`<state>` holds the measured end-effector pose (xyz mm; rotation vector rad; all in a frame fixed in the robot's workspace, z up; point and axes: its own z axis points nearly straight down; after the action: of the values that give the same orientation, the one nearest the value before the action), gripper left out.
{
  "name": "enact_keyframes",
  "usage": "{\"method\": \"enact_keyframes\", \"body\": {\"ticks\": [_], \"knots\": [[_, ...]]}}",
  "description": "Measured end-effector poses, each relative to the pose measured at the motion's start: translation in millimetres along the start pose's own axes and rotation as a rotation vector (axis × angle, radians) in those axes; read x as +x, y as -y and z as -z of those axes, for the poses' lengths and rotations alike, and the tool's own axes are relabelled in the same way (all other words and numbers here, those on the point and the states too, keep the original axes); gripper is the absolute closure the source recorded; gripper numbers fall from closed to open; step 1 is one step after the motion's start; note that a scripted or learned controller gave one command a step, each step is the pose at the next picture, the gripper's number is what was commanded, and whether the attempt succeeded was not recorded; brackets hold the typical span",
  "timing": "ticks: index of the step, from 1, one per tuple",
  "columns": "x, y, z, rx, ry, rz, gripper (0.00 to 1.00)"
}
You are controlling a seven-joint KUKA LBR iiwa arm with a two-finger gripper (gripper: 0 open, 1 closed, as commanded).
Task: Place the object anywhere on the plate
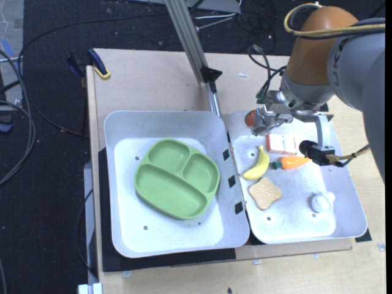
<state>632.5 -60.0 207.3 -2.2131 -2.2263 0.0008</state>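
- The grey arm reaches in from the right and holds its tool [264, 120] over the far-left corner of the right bin [343, 225]; from this angle it cannot be told how the tool is set or whether anything is in it.
- A small reddish object [250, 118] shows just beside the tool at the bin's far rim; what it is cannot be made out.
- The green plate [177, 178], divided into three compartments, lies in the left bin [122, 225] with nothing on it.
- The loose items sit in the right bin: a banana [258, 163], a slice of toast [265, 193], a carrot [294, 162], a red-and-white box [282, 143] and a small white object [321, 202].
- The task names no particular item; the tool is nearest the reddish object and the box.
- All look like light toy food, likely stiff plastic with smooth, somewhat slippery skins, and unlikely to break.
- The banana would best be gripped across its narrow middle, and the box across its short sides.
- The toast lies flat and offers little edge to catch.
- Nothing has reached the plate yet, and the carry must cross the raised rims where the two bins meet.
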Motion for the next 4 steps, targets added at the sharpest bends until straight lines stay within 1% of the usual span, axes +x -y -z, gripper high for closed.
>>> {"method": "enact_keyframes", "body": {"ticks": [2, 4], "knots": [[100, 51, -9, 0.001, 0.000, 0.001, 1.00], [213, 102, 4, 0.000, -0.001, 0.003, 1.00]]}}
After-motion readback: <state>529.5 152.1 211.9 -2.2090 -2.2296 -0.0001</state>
